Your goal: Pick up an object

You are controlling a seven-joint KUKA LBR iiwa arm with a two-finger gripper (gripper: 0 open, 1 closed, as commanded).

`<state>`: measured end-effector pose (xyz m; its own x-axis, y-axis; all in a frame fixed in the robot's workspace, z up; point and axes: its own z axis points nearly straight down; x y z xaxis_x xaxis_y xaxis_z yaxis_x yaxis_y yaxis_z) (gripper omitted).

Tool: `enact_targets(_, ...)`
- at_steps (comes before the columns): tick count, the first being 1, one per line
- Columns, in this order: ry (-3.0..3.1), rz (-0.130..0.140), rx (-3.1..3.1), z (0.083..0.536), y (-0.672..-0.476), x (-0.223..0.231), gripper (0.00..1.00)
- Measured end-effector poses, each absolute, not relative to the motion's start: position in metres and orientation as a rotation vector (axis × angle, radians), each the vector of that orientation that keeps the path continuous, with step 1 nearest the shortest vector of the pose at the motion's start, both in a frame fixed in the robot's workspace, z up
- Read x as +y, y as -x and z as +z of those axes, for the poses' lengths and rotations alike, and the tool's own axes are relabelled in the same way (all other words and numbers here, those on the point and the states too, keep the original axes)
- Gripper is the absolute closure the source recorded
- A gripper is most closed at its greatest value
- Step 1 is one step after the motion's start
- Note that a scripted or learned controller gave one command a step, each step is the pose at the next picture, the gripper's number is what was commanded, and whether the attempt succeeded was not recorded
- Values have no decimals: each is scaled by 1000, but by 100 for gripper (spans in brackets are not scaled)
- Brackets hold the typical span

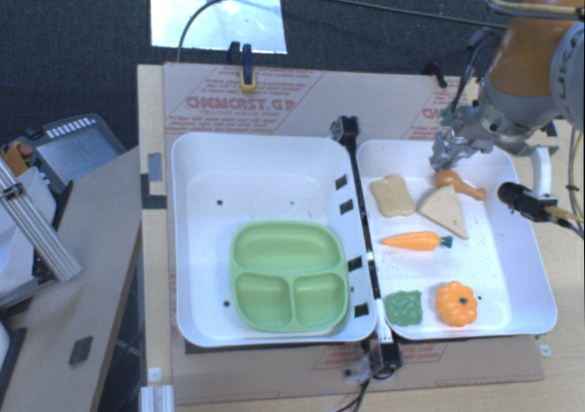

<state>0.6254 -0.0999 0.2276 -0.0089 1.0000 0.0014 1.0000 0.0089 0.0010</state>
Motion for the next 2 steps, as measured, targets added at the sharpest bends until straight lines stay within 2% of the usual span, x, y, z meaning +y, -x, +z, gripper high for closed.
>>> enact_targets(2, 2210, -4, -2233, 234, -623, 6, 100)
